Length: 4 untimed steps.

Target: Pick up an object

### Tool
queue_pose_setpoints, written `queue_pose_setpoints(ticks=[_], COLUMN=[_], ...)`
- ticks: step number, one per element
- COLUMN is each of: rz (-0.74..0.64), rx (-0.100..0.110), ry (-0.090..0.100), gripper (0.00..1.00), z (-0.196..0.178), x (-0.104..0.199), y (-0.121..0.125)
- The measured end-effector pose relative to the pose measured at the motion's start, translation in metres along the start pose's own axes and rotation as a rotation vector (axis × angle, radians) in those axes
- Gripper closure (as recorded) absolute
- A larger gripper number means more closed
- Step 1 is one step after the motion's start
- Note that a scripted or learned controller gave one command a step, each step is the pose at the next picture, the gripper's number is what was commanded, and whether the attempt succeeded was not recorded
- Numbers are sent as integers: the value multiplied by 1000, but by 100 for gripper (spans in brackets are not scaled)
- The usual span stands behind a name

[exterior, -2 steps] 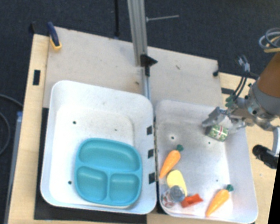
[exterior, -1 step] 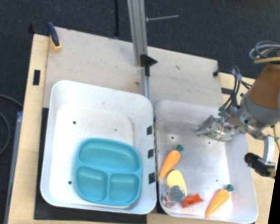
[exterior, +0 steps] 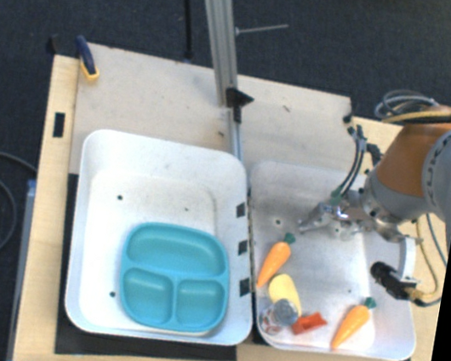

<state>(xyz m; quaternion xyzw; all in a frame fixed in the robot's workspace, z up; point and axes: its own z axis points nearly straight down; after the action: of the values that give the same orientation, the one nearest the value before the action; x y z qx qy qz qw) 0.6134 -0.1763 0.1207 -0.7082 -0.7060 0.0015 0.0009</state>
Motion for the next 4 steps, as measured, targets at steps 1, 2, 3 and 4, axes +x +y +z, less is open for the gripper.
queue_pose_setpoints(ticks=[1, 2, 3, 4], rz=[1, -2, -5, -7], rx=[-8, -9, -9, -4], ry=[-2, -1, -1, 0], gripper=[100, 100, 100, 100], z=[-15, -59, -99, -92], x=[-1, -3, -5, 43], y=[2, 4, 5, -13])
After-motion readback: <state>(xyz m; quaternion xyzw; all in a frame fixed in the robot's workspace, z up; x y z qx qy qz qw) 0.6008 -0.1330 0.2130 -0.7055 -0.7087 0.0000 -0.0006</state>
